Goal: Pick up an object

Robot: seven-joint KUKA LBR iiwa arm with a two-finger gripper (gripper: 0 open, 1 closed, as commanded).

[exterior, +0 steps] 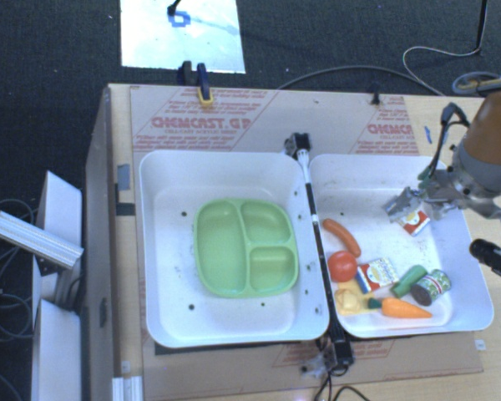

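The right bin [376, 174] holds several toy foods. They include an orange-red sausage [342, 236], a red tomato [342, 266], a yellow piece [347, 298], a carrot [406, 309], a green cucumber [409, 280], a small can [432, 286] and a white and red carton [378, 271]. My gripper [405, 205] hangs low over the right part of this bin. A small red and white packet [416, 222] lies right beneath its tip. Whether they touch is hidden by the gripper body.
In the left bin [171, 224] lies a green divided plate [246, 247]. A black clamp bar [311, 215] runs between the bins. The arm's orange band [493, 132] stands over the bench's right edge. Cables trail across the dark floor behind.
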